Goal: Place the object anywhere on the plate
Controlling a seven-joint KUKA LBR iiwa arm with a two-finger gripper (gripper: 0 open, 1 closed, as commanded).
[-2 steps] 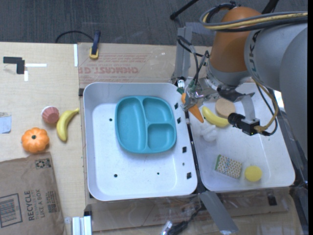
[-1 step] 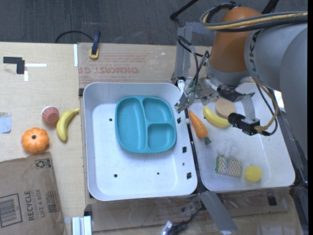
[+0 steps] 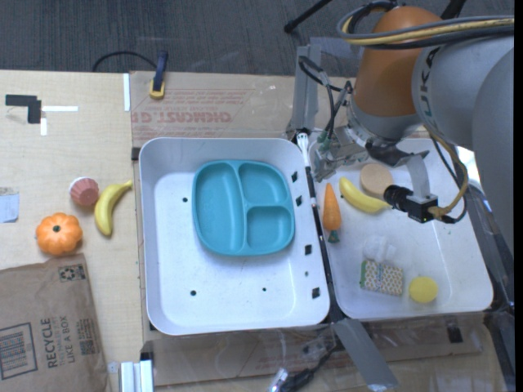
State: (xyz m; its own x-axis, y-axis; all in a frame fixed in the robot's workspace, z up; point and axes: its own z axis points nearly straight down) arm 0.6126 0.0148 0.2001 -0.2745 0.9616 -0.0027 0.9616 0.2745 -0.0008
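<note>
Orange carrot [image 3: 330, 207]: we log it at the right bin's [image 3: 458, 296] left wall, green end nearest us. Just right of it, a yellow banana [image 3: 363, 197] touches a tan disc [image 3: 377, 178]. Near end of the same bin: a speckled packet [image 3: 382, 277] and a yellow round piece [image 3: 422, 289]. Teal divided plate [image 3: 243, 206]: it lies in the left bin [image 3: 172, 300]. Gripper [image 3: 331, 155]: it hangs over the right bin's far left corner; whether it is spread or gripping anything, we cannot tell. On the bench at far left we count a second banana [image 3: 108, 207], a small pumpkin [image 3: 59, 233] and a pink cup [image 3: 84, 191].
</note>
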